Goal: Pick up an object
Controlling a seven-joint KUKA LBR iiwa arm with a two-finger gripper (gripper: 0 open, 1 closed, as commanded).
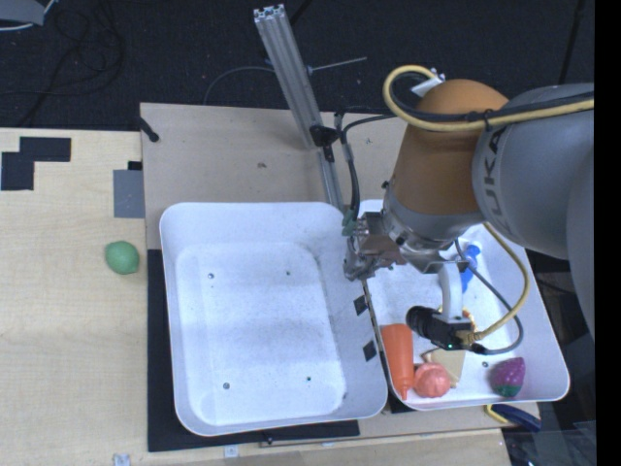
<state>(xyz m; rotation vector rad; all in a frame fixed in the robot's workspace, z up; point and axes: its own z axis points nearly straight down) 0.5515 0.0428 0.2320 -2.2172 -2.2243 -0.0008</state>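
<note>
The gripper (365,256) sits low at the inner edge of the right bin (539,349), just beside the left bin (252,328); whether it is released or clenched cannot be told. At the near end of the right bin lie an orange carrot-shaped piece (397,355), a pink round piece (433,382) touching it, and a purple piece (507,375) apart from both. A green ball (122,257) rests on the bench (68,357), left of the bins.

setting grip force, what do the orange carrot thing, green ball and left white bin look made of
Orange carrot-shaped toy: likely moulded plastic, smooth, evenly coloured. Green ball on the bench: matte, perhaps foam or rubber; too small to tell. Left shallow white bin: seemingly plastic, rounded corners, speckled floor.
</note>
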